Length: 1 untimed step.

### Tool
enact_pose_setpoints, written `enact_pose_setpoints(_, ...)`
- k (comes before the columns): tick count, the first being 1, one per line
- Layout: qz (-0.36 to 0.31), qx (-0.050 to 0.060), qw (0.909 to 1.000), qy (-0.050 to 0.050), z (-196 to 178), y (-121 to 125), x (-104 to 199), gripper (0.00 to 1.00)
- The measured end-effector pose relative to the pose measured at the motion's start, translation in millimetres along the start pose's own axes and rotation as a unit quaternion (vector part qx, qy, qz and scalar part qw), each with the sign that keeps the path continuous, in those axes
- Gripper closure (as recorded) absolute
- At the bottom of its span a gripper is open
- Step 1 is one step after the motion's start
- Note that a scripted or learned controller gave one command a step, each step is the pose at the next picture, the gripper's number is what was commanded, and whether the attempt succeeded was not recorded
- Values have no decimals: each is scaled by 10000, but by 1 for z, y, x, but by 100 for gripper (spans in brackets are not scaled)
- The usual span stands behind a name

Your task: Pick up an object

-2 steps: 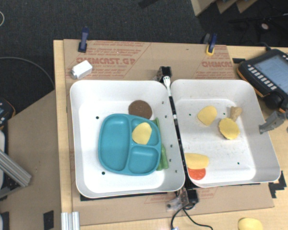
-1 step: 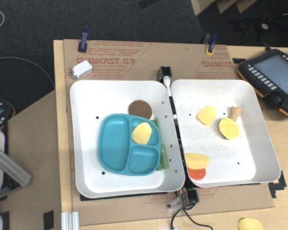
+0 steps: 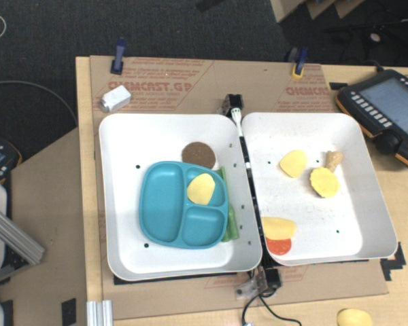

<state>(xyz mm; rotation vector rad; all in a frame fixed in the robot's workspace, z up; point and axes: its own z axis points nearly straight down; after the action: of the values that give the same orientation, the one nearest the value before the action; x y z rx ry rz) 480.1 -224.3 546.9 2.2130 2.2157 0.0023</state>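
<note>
Nearest the lens, at the bottom edge of the desk (image 3: 313, 297), lies a yellow lump (image 3: 353, 317) outside both bins, so it is a poor candidate. Better targets sit in the right bin (image 3: 374, 189): a yellow-and-red piece (image 3: 278, 235) close to the inner wall, a round yellow slice (image 3: 294, 163) further back, and another yellow slice (image 3: 324, 183) touching a small tan piece (image 3: 333, 159). What exactly these toy foods are is too small to tell.

In the left bin (image 3: 115, 182) a blue divided tray (image 3: 180, 204) holds a pale yellow piece (image 3: 201, 189) in its upper right compartment; a brown disc (image 3: 198, 155) lies just behind the tray, and a green strip (image 3: 228, 212) is wedged along the tray's right side.

As for the gripper, its state cannot be told, and nothing is judged to be picked up yet.

To do the pick well, my judgement is that the lone round yellow slice in the right bin is the easiest choice: it stands apart from its neighbours and from the walls, leaving room on both sides. A straight descent centred over it seems best. The yellow-and-red piece risks a collision with the bin wall, and the piece in the tray could drag the tray up with it.

Beyond the bins, a white block (image 3: 115, 98) rests on the cardboard sheet (image 3: 190, 80), and a control pendant (image 3: 384, 107) sits at the right.
</note>
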Motion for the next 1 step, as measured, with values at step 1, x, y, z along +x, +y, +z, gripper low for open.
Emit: enact_pose_setpoints(1, 10, 96, 9999, 50, 112, -1, 2, 100)
